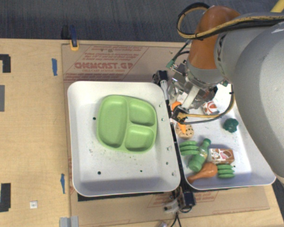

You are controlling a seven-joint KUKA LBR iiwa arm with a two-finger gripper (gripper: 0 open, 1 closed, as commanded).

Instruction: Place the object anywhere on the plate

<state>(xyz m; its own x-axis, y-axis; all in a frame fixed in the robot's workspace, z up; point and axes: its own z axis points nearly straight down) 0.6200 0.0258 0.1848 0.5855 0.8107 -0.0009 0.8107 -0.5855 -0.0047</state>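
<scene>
A light green plate [127, 123] with three compartments lies in the left white bin [85, 174]; nothing rests on it. My gripper [179, 101] hangs low over the upper left corner of the right bin [255, 174], close to the wall between the two bins. A small orange thing [176, 105] shows right at the gripper's tip; whether it is gripped is unclear. Just below it lies a tan spotted piece [184, 131].
The right bin also holds a green bottle [199, 157], green ridged pieces [189, 148], an orange drumstick-like toy [203, 171], a red and white packet [221, 154], a dark green lump [231, 124] and a red and white item [209, 108]. The arm covers that bin's upper right.
</scene>
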